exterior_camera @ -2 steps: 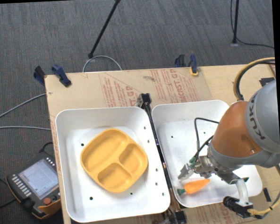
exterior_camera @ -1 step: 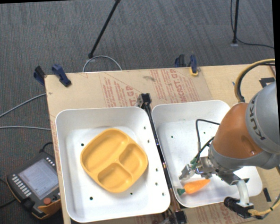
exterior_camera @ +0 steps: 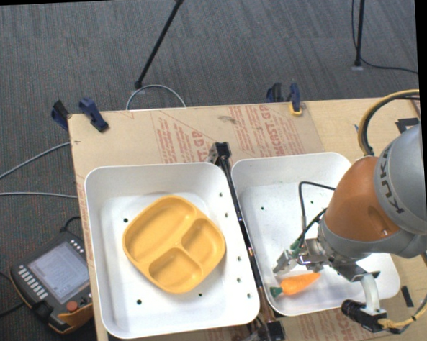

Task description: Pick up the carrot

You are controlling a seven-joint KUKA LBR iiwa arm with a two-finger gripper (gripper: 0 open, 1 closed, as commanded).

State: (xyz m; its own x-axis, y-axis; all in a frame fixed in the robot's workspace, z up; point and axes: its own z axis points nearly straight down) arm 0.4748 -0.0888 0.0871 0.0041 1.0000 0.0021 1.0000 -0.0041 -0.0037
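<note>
The carrot (exterior_camera: 298, 284), orange with a green top at its left end, lies in the right bin (exterior_camera: 272, 191) near the front wall. My gripper (exterior_camera: 291, 259) hangs just above and behind it, reaching in from the right under the arm's orange band. One metal finger (exterior_camera: 282, 261) points left and down toward the carrot's green end. The carrot rests on the bin floor and nothing is between my fingers as far as this view shows; their spacing is unclear.
The left bin (exterior_camera: 104, 209) holds a yellow divided plate (exterior_camera: 174, 242). A black cable loops across the right bin behind the gripper. A teach pendant (exterior_camera: 53, 281) lies on the floor to the left. Clamps hold the board's back edge.
</note>
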